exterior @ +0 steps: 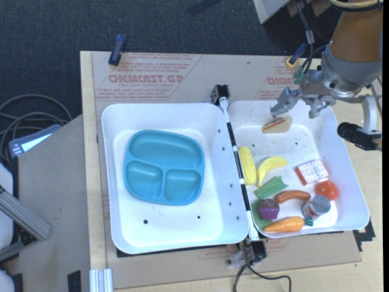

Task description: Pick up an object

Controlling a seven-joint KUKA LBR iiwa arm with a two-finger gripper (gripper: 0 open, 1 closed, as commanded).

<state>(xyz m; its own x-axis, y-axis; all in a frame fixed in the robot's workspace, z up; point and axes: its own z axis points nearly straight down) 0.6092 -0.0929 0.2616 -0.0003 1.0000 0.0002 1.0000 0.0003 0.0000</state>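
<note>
A blue divided plate [164, 166] with three compartments lay in the left white bin [115, 212], slightly left of its middle. The bin sat on a brown cardboard sheet [182, 72] printed with red lettering, which covered the bench [100, 248]. A black clip [220, 92] stood at the far end of the seam between the two bins, and another clip [255, 250] sat at the near end. A small blue clamp [117, 48] gripped the cardboard's far left edge. Grey cables [24, 111] looped on the dark carpet [61, 17] at the left.
</note>
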